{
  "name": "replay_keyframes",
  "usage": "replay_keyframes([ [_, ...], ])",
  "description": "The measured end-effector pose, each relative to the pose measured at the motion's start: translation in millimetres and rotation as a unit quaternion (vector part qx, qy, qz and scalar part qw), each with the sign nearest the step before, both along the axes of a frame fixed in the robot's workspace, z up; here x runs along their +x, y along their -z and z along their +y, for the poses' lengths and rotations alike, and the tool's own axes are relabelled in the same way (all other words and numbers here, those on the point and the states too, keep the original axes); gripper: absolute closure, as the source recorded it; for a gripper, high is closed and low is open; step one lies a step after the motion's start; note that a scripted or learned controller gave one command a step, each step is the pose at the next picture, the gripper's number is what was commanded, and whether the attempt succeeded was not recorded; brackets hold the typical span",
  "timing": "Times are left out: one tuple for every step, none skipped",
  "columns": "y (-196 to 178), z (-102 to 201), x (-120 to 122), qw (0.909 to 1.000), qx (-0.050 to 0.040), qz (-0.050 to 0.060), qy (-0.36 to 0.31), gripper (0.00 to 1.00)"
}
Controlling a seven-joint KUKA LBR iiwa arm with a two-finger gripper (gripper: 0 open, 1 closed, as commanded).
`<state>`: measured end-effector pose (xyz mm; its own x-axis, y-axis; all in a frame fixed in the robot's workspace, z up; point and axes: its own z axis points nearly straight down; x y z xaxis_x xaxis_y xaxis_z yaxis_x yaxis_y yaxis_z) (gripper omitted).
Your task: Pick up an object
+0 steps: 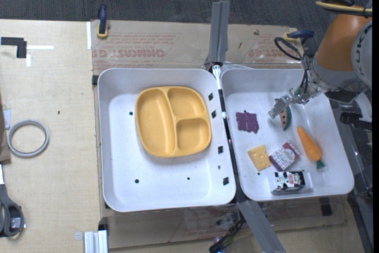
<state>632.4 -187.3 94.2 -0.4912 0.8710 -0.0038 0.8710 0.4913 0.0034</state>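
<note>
Pale wood makes up the bench (47,186), with dark grey carpet beyond its far edge. Far to the left of the claw, a grey tape ring (26,138) lies flat on the wood, and scissors (10,217) sit at the near left corner. A blue-handled clamp (102,21) stands at the back edge, over a brown cardboard sheet (154,50) that lies under the bins.

The left bin (118,186), well to the claw's left, holds a yellow divided plate (173,121) lying flat.

The right bin (337,183) holds the rest. A purple scrap (247,121) lies left of the claw. A yellow cheese slice (259,157), a maroon packet (283,156) and a black-and-white carton (289,181) lie nearer the camera. The claw (286,107) hangs low in the bin, just above a watermelon slice (286,118); whether its fingers are apart or together cannot be told. An orange carrot (310,145) lies just right of and nearer than it.
</note>
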Motion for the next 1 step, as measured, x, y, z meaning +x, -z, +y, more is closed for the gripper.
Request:
replay_keyframes([
  [-28.3,14.1,-48.1,1.0000,0.0001,0.002,0.000,0.00],
])
